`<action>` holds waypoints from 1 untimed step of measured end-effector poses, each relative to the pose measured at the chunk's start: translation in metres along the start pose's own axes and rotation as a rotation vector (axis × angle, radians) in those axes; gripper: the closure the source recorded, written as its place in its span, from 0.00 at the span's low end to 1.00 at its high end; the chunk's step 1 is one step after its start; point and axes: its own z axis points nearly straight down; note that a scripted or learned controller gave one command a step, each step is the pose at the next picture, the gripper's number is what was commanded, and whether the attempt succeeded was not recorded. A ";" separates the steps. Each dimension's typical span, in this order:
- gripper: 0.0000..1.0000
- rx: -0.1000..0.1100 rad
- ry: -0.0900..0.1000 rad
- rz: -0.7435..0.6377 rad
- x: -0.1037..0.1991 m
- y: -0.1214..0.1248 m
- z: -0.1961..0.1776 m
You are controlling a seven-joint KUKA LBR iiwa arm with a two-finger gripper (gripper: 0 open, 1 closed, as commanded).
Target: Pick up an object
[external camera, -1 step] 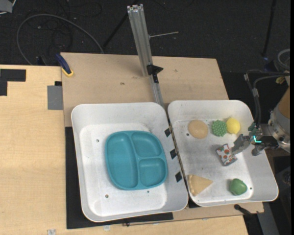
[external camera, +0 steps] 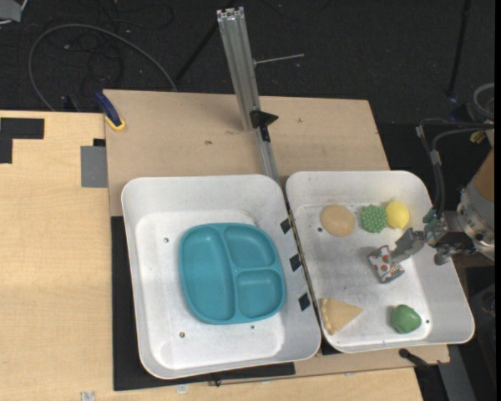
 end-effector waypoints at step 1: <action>0.00 0.004 0.001 0.000 0.001 0.003 0.044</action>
